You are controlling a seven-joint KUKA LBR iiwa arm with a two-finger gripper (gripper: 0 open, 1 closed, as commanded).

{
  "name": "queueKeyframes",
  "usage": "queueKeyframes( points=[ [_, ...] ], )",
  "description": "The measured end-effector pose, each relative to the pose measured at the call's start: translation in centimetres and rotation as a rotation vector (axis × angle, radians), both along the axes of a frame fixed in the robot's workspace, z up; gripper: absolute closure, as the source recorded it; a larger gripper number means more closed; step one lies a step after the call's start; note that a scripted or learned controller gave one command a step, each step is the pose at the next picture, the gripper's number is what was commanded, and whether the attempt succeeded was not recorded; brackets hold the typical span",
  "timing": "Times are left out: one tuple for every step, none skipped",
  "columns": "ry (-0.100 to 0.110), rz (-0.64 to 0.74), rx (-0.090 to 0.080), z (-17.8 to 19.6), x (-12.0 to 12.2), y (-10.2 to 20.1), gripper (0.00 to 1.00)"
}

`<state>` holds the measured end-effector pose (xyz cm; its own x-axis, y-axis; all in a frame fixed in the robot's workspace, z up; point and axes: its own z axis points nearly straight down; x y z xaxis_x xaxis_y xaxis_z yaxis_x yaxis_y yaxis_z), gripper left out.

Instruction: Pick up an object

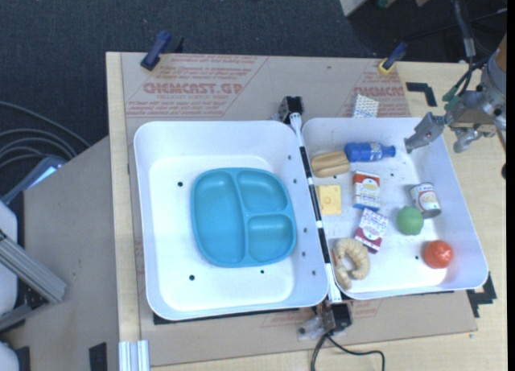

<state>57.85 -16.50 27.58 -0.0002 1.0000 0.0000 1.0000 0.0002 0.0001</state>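
The right bin [463, 200] holds several small items: a blue bottle [368, 152], a tan bread roll [330, 162], a yellow cheese square [330, 199], a red-and-white carton [367, 190], a smaller carton [371, 228], a tin can [424, 199], a green ball [410, 220], a red tomato [438, 254] and a curled pastry [352, 258]. My gripper [442, 136] hangs over the bin's far right corner, to the right of the blue bottle. Its fingers are spread open with nothing between them.
The left bin [161, 168] carries a blue divided plate [243, 216]. Blue and yellow clamps [155, 50] sit at the board's far edge. Cables and a grey post lie off the bench to the left.
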Motion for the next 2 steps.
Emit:
queueKeyframes(
  points=[
    [0.005, -0.001, 0.001, -16.8, -2.5, 3.7, 0.0],
    [0.003, 0.0, 0.001, -19.2, -5.1, 7.3, 0.0]
  ],
)
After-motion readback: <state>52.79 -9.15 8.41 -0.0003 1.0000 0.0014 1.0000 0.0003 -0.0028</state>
